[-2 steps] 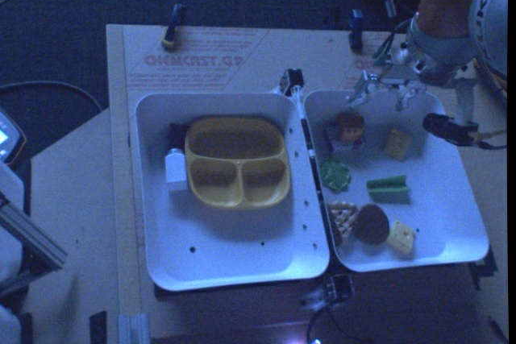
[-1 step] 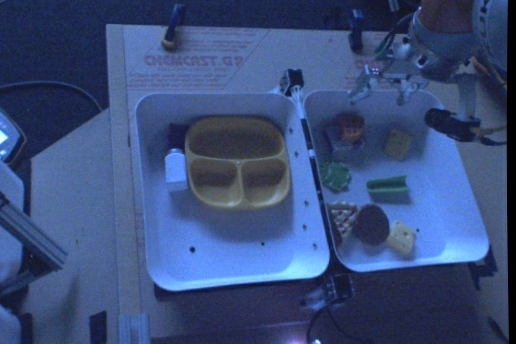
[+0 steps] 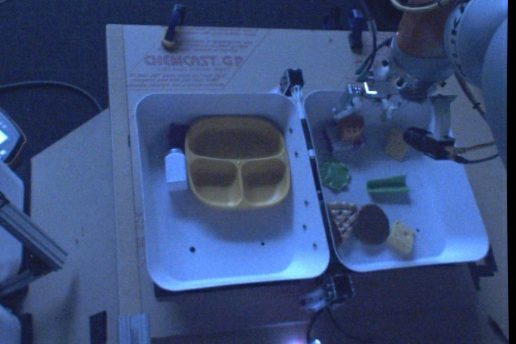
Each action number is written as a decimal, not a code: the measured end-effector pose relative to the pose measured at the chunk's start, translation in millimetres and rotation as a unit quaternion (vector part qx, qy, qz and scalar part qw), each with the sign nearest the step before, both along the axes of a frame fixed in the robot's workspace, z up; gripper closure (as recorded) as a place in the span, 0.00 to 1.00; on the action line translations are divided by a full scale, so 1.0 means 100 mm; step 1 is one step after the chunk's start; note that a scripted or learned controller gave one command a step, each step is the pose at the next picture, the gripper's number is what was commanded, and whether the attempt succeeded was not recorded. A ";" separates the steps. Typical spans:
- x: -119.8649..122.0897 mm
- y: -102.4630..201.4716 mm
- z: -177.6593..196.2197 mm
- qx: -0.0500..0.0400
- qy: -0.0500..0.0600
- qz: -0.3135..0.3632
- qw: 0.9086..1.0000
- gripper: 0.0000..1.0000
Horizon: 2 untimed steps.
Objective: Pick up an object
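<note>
The arm (image 3: 459, 20) enters from the upper right of the frame, and its gripper (image 3: 360, 99) hangs over the upper left part of the right bin (image 3: 476, 213). Directly below the gripper, at its lower left, lies a brown-and-orange toy food item (image 3: 350, 128). The dim view does not resolve whether the gripper touches this item, and whether the gripper is open or closed cannot be determined.

Other contents of the right bin:
- A yellow block (image 3: 395, 145), right of the brown-and-orange item and just below the gripper body.
- A green leafy piece (image 3: 334, 174), against the left wall of the bin.
- A green elongated piece (image 3: 388, 188), near the centre of the bin.
- A waffle-patterned wedge (image 3: 342, 217), touching a dark round disc (image 3: 372, 223) at its right.
- A yellow cheese wedge (image 3: 401, 238), at the lower right of the disc.

The left bin (image 3: 161, 254) holds a yellow divided tray (image 3: 237, 160) near its centre. A small white bottle (image 3: 176, 168) stands at the tray's left edge, with a dark object (image 3: 178, 132) above it.
</note>
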<state>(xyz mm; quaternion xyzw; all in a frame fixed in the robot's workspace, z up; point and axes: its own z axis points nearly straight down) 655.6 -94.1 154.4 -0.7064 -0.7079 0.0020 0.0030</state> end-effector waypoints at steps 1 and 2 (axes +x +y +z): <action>0.02 -0.08 -0.49 0.000 0.000 -0.001 1.000 0.00; 0.04 -0.07 -0.65 0.001 -0.004 -0.001 1.000 0.00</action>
